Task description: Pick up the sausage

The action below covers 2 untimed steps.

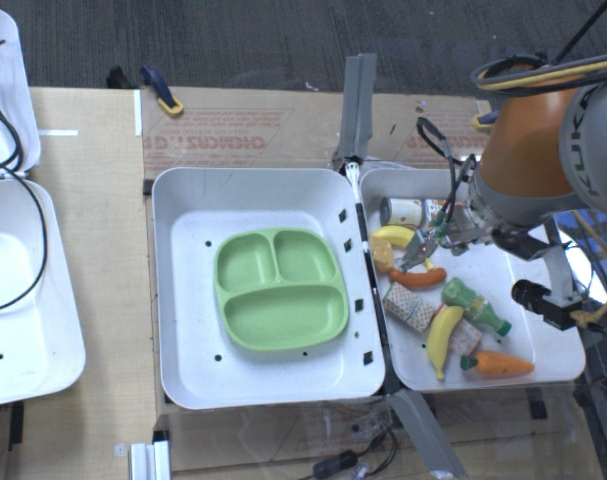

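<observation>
The sausage (419, 278) is a short orange-red link lying flat in the right bin (553, 373), near the bin's left wall. My gripper (416, 256) reaches down from the right and hovers just above the sausage's left end, close to it. A yellow banana-shaped piece (391, 237) lies right behind the gripper tip. Nothing is visibly lifted off the bin floor.
Crowded around the sausage are a speckled block (411, 311), a second banana (442, 335), a green bottle (475, 306), a carrot (499, 364) and a can (404, 211). The left bin (178, 268) holds a green divided plate (281, 288).
</observation>
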Motion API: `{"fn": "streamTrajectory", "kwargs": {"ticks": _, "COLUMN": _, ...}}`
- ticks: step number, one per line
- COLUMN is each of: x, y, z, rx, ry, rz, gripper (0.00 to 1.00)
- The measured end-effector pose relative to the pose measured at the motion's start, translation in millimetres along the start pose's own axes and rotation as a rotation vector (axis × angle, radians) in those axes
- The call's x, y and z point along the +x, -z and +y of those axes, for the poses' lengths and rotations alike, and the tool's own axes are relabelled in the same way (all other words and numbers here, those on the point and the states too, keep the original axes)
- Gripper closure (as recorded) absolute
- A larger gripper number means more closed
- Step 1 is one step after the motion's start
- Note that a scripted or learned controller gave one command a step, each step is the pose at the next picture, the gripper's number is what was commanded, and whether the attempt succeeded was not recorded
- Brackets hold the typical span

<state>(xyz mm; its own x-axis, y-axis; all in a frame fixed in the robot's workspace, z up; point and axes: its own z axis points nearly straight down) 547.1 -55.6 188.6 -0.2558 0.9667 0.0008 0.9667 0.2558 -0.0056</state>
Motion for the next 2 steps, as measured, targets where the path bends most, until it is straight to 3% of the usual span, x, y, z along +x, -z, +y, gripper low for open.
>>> {"fn": "streamTrajectory", "kwargs": {"ticks": 1, "x": -51.6, "y": -66.9, "z": -23.4, "rx": 0.000, "ry": -0.010, "rz": 0.001, "gripper": 0.00}}
{"fn": "streamTrajectory", "kwargs": {"ticks": 2, "x": -46.1, "y": -93.5, "z": -8.1, "rx": -0.012, "ry": 0.058, "rz": -0.008, "gripper": 0.00}}
